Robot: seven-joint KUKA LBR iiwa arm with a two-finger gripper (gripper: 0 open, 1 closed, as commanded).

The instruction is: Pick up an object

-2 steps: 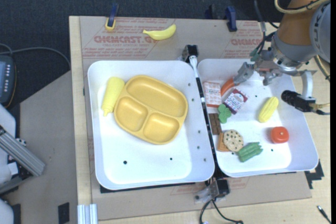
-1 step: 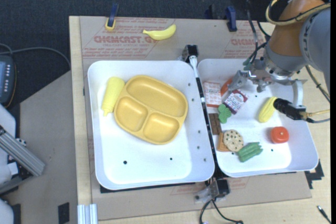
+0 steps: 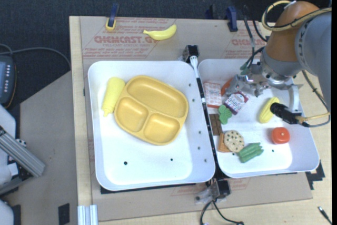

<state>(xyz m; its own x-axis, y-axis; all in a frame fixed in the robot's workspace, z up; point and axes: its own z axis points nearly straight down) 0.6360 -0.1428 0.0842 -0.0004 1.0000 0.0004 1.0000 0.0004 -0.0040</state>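
Seen from above — yellow divided plate in left bin, gripper low over toy food in right bin.

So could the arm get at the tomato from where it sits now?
Probably yes: the tomato lies alone in the right bin, open from above, and the arm hangs over that same bin.

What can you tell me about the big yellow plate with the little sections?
The yellow plate looks like smooth plastic, with rounded corners and three hollows: one long one on the upper side and two smaller ones below. It lies flat, right side up and turned at a slant, in the left white bin. Its hollows have nothing in them. A yellow corn cob toy lies along its left edge, seemingly touching it.
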